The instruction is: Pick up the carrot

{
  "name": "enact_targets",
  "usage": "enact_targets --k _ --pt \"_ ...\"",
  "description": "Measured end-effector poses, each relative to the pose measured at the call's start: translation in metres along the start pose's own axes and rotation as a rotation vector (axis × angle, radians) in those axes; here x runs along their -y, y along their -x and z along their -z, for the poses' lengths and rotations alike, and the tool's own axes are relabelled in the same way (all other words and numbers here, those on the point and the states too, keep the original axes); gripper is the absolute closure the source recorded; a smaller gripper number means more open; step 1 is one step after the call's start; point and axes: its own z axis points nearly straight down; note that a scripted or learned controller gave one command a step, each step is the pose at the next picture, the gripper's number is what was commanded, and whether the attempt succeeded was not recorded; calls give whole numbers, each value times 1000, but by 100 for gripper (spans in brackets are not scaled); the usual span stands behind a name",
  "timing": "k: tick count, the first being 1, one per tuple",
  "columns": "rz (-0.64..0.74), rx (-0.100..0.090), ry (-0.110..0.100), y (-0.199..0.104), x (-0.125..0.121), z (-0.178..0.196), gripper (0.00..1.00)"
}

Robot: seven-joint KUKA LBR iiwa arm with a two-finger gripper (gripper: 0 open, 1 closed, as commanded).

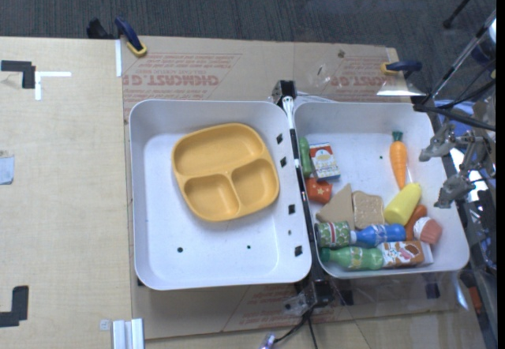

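1. In the camera view we see the carrot point(399, 163) lying in the right bin point(355, 114), near its far right side. It lies apart from the other toys, so we judge it is easy to reach from above.
2. The hand point(443, 170) hangs at the right rim of this bin, just beside the carrot but not touching it. We cannot tell its state, because the metal parts are blurred there.
3. The carrot is a smooth orange cone with a small green top. Near it lie a yellow plastic piece point(403, 203), toy bread slices point(357, 208) and bottles point(369, 245), crowded toward the front.
4. The left bin point(158, 260) carries a yellow divided plate point(226, 170) with three compartments, matte and rounded.
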Motion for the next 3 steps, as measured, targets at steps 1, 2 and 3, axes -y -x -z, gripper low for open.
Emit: enact_targets --k 1,2,3 --pt "31 20 -4 43 -3 -125 0" --pt "19 6 1 70 -18 -152 0" --pt "22 11 -3 72 -18 -141 100"
